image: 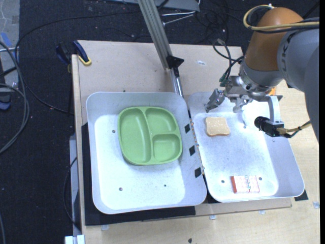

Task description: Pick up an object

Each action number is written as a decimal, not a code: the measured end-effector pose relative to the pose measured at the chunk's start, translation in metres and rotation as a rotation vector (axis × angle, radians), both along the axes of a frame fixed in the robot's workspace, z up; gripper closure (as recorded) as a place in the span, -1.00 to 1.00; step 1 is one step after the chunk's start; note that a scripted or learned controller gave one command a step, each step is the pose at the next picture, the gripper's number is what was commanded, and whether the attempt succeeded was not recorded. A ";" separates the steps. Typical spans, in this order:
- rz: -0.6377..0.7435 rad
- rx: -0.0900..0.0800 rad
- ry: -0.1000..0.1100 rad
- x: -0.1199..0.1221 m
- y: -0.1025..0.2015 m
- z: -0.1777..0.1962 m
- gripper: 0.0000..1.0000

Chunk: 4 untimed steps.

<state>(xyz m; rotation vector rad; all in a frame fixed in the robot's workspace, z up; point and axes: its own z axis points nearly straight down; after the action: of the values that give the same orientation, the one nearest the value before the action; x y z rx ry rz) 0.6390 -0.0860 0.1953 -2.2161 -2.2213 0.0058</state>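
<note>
Tray [150, 135] left bin, bread [217, 126] right.

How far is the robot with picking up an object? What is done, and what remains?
Done: the hand is over the far end of the right bin, fingers spread, nothing between them. In hand: it sits just beyond the bread slice, apart from it. Left: closing on an object and lifting it; the bread and the small red-and-white packet both lie on the bin floor.
</note>
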 end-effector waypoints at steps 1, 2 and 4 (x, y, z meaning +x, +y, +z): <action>-0.004 -0.001 0.000 0.001 -0.009 -0.049 -1.00; -0.003 -0.004 -0.009 0.002 -0.009 -0.099 -1.00; -0.001 -0.001 -0.013 0.002 -0.009 -0.020 1.00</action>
<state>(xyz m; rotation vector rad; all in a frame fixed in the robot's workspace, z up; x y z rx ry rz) 0.6410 -0.0950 0.1751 -2.2246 -2.2268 -0.0070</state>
